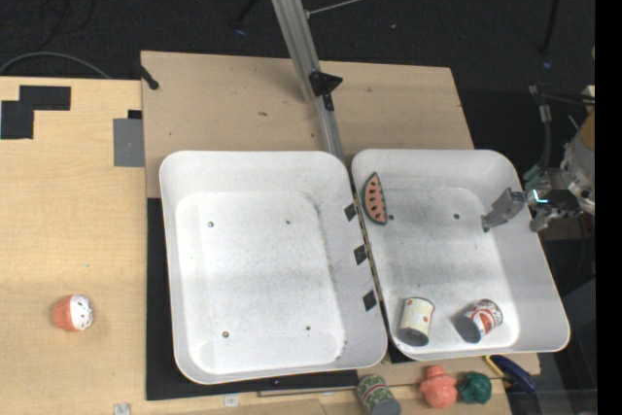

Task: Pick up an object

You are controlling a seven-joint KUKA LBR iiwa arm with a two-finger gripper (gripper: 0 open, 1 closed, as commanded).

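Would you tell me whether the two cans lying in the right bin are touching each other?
Apart. The camera view shows bare white bin floor between the cream can and the red and white can in the right bin.

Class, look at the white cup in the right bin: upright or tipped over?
Tipped over: the white cup lies on its side on the right bin floor.
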